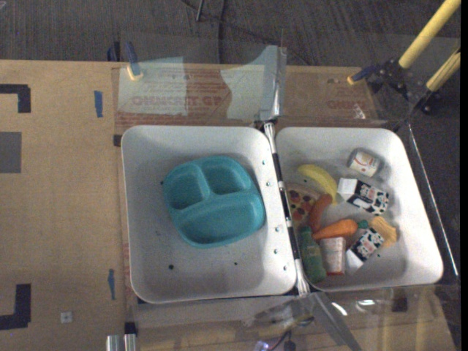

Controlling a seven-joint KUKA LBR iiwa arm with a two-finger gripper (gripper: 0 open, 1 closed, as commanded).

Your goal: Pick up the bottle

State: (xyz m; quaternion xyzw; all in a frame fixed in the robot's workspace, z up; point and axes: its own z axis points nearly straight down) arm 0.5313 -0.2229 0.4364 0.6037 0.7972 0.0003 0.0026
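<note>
The green bottle (312, 256) lies in the right bin (409, 265), by its left wall. A small cup (333, 254) sits just beside it. I cannot tell what my end effector is doing.

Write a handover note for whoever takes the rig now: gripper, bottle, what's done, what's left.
Gripper: nothing to report on it from this frame.
Bottle: the green bottle lies in the right bin, against its left wall near the front, beside a small cup and just below an orange carrot.
Left bin holds a teal divided plate.
Done: nothing, the bottle is not yet picked.
Left: reach in, grasp the bottle, lift it. Tight clutter around it, so a miss seems likely.
</note>
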